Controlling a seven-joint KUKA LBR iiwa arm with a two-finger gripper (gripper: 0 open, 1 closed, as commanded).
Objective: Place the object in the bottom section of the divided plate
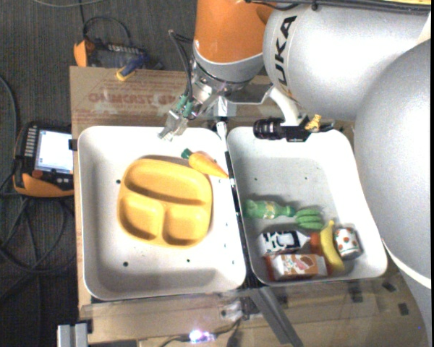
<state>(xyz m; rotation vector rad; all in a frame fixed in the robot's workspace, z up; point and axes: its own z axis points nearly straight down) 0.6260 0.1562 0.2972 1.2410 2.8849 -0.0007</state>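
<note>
The grey KUKA arm w/ orange band reaches in over the far edge of the left white bin (94, 266). Its two-finger gripper (175, 123) hangs at that bin's far rim, near the middle of the rim; the fingers look slim and close together w/ nothing visible between them, though the tips are small and blurry, so whether they are apart or together can't be told.

The task's thing seems to be the orange toy carrot w/ green top (205, 163). It lies in the left bin near the far right corner, touching or just off the far right edge of the yellow divided plastic plate (166, 197). The plate sits mid-bin, one wide section on the far side, two smaller ones on the near side. The carrot isn't in any section yet.

The right white bin (304, 165) holds clutter along its near edge: a green toy vegetable (282, 211), a black-and-white carton (283, 240), a red packet (296, 266), a yellow banana (331, 246) and a small can (347, 241).

Risks, as I judge them:
- the carrot is tapered and smooth, lies at a slant close to the bin's right wall; a grasp not squared to its axis could squeeze it out sideways
- the wall and plate rim crowd the fingers, so one may land on the plate and shove it
- the near sections are small vs the carrot's length; released too high or off-centre it could bridge the divider or roll into the wrong one
</note>
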